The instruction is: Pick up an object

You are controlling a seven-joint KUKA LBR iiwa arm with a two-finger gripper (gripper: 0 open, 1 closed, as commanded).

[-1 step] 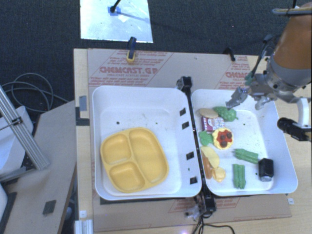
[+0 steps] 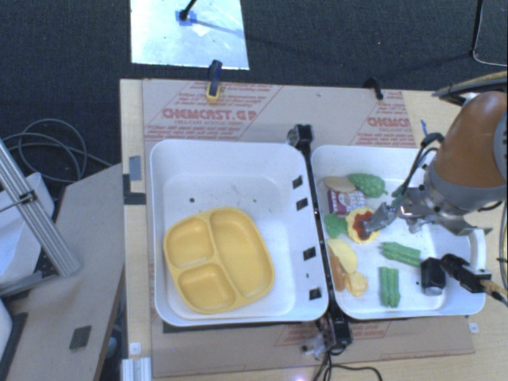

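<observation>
Your arm (image 2: pixel 475 145) runs off the picture's right edge, and its wrist hides part of the right bin (image 2: pixel 452 304). The food toys under the tool (image 2: pixel 379 221) are small and crowded, so you can only partly sort them. Both bins sit on a board on the desk (image 2: pixel 262 105), over dark carpet with a shiny plate (image 2: pixel 188 22) beyond. How the tool is set, released or clenched, you cannot tell. Its tip sits over a red piece (image 2: pixel 363 225) on a yellow one; contact is unclear. Just beyond lie a green leafy toy (image 2: pixel 367 183) and a packet (image 2: pixel 339 201); nearer you, green pods (image 2: pixel 389 286). The left bin (image 2: pixel 230 157), well away, holds a yellow tray (image 2: pixel 217 258).
</observation>
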